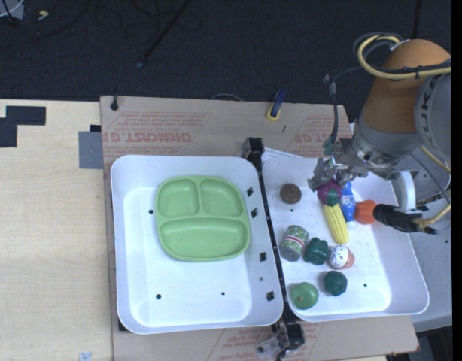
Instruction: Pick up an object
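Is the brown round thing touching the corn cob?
Apart. The camera view shows bare white bin floor between the brown round thing and the corn cob.

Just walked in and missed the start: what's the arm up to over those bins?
The grey arm's gripper is down in the right bin, over the upper end of a cluster of toy food: a purple piece, a corn cob, a blue item. Whether it has gripped anything can't be told. A brown disc, small can and green apple lie loose nearby. The left bin holds a green divided plate.
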Motion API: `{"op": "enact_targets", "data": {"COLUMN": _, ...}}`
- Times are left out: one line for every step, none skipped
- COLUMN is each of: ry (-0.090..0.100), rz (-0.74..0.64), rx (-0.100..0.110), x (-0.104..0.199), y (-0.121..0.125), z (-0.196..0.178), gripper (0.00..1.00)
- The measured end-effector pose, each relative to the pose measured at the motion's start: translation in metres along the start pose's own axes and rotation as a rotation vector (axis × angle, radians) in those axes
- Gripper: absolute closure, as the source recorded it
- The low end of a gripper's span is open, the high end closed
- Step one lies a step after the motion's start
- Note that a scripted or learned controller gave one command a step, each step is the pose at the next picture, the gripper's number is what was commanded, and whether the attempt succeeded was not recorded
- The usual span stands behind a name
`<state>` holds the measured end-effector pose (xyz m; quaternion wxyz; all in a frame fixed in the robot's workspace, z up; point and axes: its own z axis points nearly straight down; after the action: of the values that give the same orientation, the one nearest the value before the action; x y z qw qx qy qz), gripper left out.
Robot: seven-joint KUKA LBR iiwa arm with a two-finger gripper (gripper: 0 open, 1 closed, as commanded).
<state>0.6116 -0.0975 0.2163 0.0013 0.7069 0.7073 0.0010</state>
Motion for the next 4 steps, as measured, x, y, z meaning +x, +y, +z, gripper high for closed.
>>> {"op": "enact_targets", "data": {"ry": 0.001, "rz": 0.0, "rx": 0.004, "x": -0.002, "y": 0.0, "z": -0.012, "gripper": 1.0}}
{"op": "enact_targets", "data": {"ry": 0.003, "rz": -0.002, "rx": 0.008, "x": 0.045, "y": -0.026, "z": -0.021, "gripper": 1.0}}
{"op": "enact_targets", "data": {"ry": 0.002, "rz": -0.003, "rx": 0.009, "x": 0.092, "y": -0.039, "z": -0.021, "gripper": 1.0}}
{"op": "enact_targets", "data": {"ry": 0.002, "rz": -0.002, "rx": 0.011, "x": 0.132, "y": -0.067, "z": -0.006, "gripper": 1.0}}
